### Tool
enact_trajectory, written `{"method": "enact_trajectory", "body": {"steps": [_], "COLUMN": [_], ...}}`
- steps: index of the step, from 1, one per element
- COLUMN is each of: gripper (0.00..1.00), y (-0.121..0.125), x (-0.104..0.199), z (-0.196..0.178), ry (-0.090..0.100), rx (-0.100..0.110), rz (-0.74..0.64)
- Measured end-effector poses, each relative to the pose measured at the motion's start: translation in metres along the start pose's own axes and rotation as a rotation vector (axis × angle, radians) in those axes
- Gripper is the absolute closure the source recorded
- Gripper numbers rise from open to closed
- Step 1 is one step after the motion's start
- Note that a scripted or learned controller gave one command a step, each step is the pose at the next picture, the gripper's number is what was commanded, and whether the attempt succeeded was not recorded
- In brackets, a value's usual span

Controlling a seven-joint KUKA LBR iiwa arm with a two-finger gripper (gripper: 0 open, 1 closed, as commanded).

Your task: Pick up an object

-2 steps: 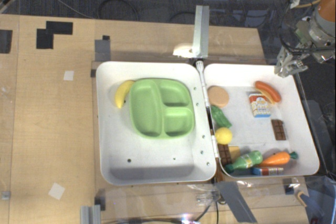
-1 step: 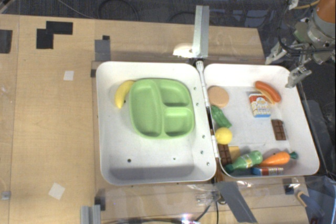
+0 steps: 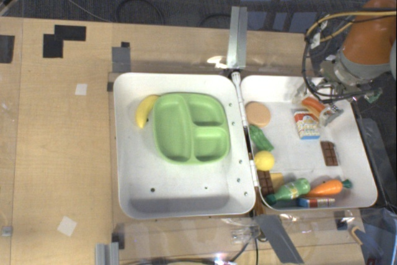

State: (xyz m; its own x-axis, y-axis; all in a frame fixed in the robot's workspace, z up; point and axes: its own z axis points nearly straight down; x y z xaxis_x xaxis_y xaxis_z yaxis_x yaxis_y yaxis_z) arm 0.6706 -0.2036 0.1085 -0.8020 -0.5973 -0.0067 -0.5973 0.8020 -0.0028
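My gripper (image 3: 319,106) hangs over the upper right part of the right bin (image 3: 366,161), below the arm's orange band. An orange object (image 3: 314,106) sits right at the gripper, and I cannot tell whether it is held. Just below it lies a small red-and-white carton (image 3: 307,126). Also in this bin are a tan round bun (image 3: 258,113), a green pepper (image 3: 260,138), a yellow lemon (image 3: 265,161), two brown chocolate bars (image 3: 329,153) (image 3: 265,182), a green bottle (image 3: 293,188), a carrot (image 3: 327,187) and a blue pen (image 3: 313,201).
The left bin (image 3: 127,152) holds a green divided plate (image 3: 190,127) with a banana (image 3: 144,110) at its left edge. A metal divider post (image 3: 237,40) stands between the bins at the back. Cables loop beside the arm's wrist (image 3: 322,59).
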Motion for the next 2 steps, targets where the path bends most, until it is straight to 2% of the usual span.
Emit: {"method": "enact_trajectory", "body": {"steps": [1,2], "gripper": [0.0,0.0], "y": [0.023,0.065], "x": [0.025,0.01], "z": [0.007,0.007], "ry": [-0.019,-0.017], "rx": [0.025,0.024], "rz": [0.084,0.197]}}
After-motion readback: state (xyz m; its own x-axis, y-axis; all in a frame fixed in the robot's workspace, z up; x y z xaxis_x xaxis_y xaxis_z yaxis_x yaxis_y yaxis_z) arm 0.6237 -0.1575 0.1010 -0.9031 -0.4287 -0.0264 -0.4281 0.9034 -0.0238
